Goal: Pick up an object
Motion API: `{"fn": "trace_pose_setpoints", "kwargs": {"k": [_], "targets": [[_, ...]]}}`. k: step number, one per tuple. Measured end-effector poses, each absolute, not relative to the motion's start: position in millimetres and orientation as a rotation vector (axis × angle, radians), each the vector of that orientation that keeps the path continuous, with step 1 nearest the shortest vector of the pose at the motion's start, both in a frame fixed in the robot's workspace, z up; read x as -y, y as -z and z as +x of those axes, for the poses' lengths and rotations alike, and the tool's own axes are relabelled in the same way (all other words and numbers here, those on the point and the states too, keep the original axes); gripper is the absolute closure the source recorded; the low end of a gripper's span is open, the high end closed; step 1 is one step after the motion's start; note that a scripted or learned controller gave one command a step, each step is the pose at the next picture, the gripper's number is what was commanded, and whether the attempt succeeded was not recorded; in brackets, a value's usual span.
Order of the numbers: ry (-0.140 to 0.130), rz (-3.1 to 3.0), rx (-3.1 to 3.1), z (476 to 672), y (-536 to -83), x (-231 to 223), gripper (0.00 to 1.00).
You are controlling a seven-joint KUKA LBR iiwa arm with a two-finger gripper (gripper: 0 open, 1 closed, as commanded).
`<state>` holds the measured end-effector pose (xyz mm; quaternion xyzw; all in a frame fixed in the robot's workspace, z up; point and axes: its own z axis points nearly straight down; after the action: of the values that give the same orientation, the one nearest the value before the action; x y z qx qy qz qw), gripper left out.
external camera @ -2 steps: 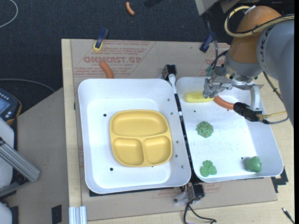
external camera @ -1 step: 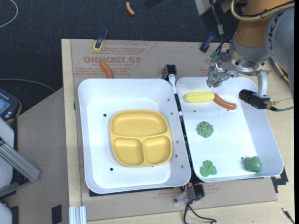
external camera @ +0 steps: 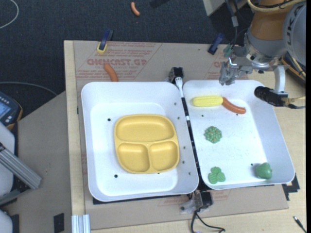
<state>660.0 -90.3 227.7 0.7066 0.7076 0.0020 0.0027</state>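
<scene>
White plastic, two shallow bins side by side on a cardboard-covered bench.

Left bin (external camera: 97, 144): one yellow divided tray (external camera: 146, 143), three compartments, lying flat near the middle.

Right bin (external camera: 279, 130): five small food pieces, all apart except the first two. Corn cob (external camera: 207, 101), yellow, at the far side; red sausage (external camera: 233, 106) just right of it, tilted, its end close to the cob. Round green knobbly piece (external camera: 213, 134) near the centre. Green leafy piece (external camera: 216, 175) at the near edge. Green pepper-like piece (external camera: 263, 170) in the near right corner.

Outside the bins: an orange sausage (external camera: 111, 72) on the cardboard beyond the left bin, a smaller orange piece (external camera: 135, 8) on the dark floor.

Gripper (external camera: 227, 76): hanging over the far rim of the right bin, just beyond the corn cob; nothing visible between it and any item. Whether it is parted or closed cannot be told.

Progress, as judged: no object lifted; choice, descent, grasp and raise all remain.
</scene>
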Motion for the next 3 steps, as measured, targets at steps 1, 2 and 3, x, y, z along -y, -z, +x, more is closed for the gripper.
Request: {"fn": "trace_pose_setpoints", "kwargs": {"k": [1,2,3], "targets": [[0.004,2.223,-2.227,618.3,-218,64,1.00],[0.001,2.221,-2.227,584.7,-228,35,1.00],[0.005,2.224,-2.227,541.7,-219,11,1.00]]}}
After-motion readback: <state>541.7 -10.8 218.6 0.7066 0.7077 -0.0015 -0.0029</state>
